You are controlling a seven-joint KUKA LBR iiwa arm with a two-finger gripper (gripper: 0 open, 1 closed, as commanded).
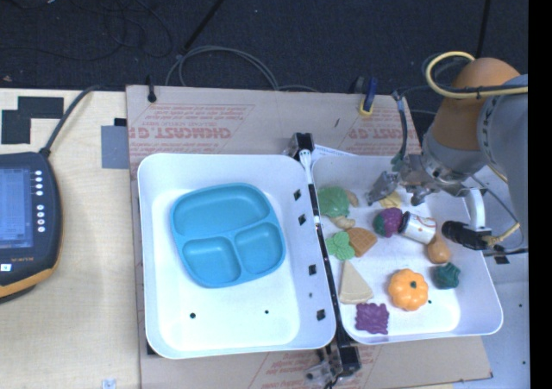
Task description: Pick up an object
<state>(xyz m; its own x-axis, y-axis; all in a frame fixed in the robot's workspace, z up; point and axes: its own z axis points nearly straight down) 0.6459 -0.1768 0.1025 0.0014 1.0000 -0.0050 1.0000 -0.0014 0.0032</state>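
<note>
Front of right bin: we see a purple bunch of grapes point(373, 317) nearest us, with an orange pumpkin point(408, 289) just beside it and a beige wedge point(354, 283) to its left.
Right bin point(483, 320): white and shallow, it carries all the loose toy food; a dark green piece point(447, 275) lies near its right wall.
Middle cluster: we make out a green leafy piece point(333, 202), a second green piece point(340, 245) touching an orange wedge point(362, 241), a purple round piece point(391, 222), a white cylinder point(419, 229) and a small brown piece point(438, 250).
Gripper point(398, 185): it hangs over the back of the right bin, its dark fingers spread apart with nothing between them.
Nearest pick candidate: the purple round piece sits just in front of the fingertips, apart from them; a pale yellow item right under the fingers is too hidden for us to name.
Arm point(483, 120): grey with an orange band, it reaches in from the right.
Left bin point(164, 310): it holds a blue divided tray point(228, 234), well apart from the gripper.
Far left: we see a teach pendant point(24, 215) lying on the bench point(78, 327).
</note>
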